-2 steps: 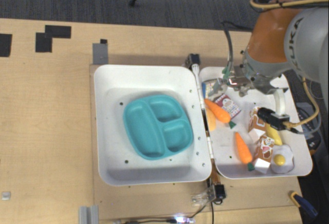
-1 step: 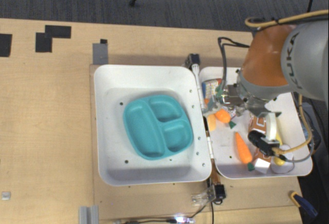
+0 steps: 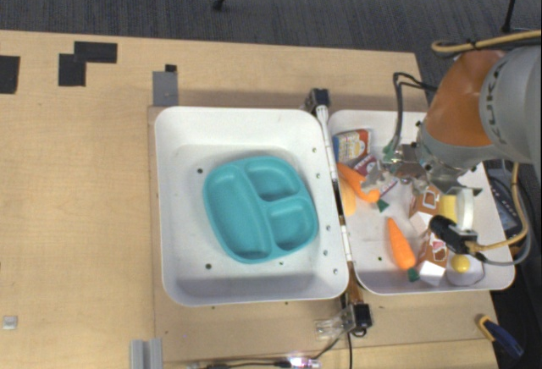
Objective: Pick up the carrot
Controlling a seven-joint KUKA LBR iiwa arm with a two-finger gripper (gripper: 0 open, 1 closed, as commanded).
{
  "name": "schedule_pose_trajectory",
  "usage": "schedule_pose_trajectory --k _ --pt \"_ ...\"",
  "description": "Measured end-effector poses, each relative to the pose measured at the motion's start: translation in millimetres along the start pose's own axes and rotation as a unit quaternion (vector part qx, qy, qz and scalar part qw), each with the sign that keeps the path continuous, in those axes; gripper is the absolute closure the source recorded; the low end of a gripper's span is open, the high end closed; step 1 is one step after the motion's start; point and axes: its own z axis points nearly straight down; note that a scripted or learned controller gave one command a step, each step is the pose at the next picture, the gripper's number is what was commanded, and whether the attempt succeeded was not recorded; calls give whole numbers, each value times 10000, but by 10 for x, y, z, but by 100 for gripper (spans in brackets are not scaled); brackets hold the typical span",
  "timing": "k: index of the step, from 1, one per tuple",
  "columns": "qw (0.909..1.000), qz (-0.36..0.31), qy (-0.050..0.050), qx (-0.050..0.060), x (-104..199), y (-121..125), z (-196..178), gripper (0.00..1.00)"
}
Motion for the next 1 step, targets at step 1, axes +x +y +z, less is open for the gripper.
schedule_pose_trajectory --k 1 --pt "9982 606 27 -35 72 29 408 0"
